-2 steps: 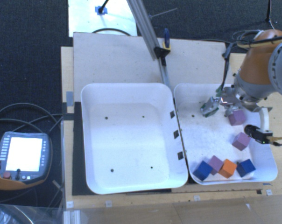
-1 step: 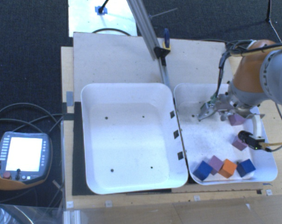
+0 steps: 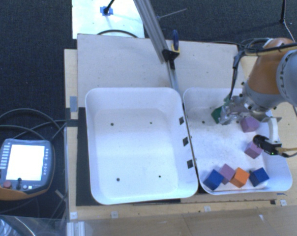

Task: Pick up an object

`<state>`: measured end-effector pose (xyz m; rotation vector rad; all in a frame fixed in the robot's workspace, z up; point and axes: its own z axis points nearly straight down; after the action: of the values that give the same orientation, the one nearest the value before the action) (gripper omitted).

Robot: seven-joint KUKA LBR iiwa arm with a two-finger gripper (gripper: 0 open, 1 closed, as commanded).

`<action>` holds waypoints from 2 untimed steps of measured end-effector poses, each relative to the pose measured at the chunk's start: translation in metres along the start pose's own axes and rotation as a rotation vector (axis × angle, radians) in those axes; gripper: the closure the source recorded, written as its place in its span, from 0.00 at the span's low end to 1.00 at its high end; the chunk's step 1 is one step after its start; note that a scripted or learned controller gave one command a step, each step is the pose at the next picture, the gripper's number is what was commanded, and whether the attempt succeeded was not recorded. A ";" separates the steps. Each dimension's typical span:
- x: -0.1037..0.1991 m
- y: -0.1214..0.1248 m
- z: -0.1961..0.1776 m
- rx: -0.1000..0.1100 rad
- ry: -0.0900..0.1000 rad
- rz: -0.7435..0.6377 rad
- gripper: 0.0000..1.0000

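While the arm (image 3: 279, 77) reaches in from the right over the right bin (image 3: 203, 146), its end effector (image 3: 226, 116) sits low over that bin's upper middle, close against a dark green object (image 3: 216, 115). Green object lies at the left side of the end effector, touching or nearly touching it; cannot tell whether it is between the fingers, and cannot tell whether the fingers are spread or closed, since the wrist and grey housing cover them from above. Other contents of right bin: a purple block (image 3: 249, 124) just right of the end effector, partly under the arm; a second, smaller purple block (image 3: 252, 149) lower down near the right wall; along the bottom edge a cluster of four: blue cube (image 3: 213, 179) at left, light purple block (image 3: 227, 172) beside it, orange cube (image 3: 240, 177) touching that one, second blue cube (image 3: 258, 176) at right. A black cable connector (image 3: 265, 144) hangs off the arm near the smaller purple block. Left bin (image 3: 97, 132) adjoins the right bin, black clips (image 3: 186, 141) along the shared wall. Both bins rest on the desk (image 3: 114, 58). A metal pole (image 3: 151, 21) runs diagonally from top of view down to the bins' junction. A teach pendant (image 3: 23, 168) with lit screen lies on the dark floor at left, cables looped around it.
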<state>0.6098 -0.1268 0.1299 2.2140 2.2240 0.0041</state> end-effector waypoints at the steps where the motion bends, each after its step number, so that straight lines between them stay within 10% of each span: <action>1: 0.002 0.012 -0.056 -0.004 -0.001 -0.001 1.00; 2: 0.003 0.011 -0.101 -0.003 0.000 -0.001 1.00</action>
<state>0.6202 -0.1233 0.2312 2.2115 2.2235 0.0066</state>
